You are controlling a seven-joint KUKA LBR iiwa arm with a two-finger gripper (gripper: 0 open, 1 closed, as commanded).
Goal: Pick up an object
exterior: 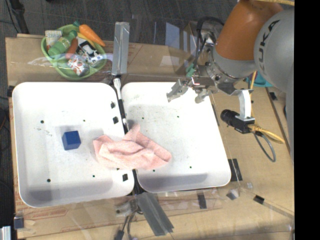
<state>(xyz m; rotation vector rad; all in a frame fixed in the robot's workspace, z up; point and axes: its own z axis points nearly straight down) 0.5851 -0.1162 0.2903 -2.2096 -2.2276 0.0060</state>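
Pink cloth (132, 151) drapes across the divider between both bins, hiding part of it; blue cube (71, 140) lies well apart from the gripper (189, 93), whose fingers are spread, grasping nothing.

green bowl (64, 70) of clutter — behind left bin (30, 104) | black cable (265, 143) — bench, right

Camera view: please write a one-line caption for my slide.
Open gripper above the right bin; pink cloth draped across both bins, blue cube in the left bin.
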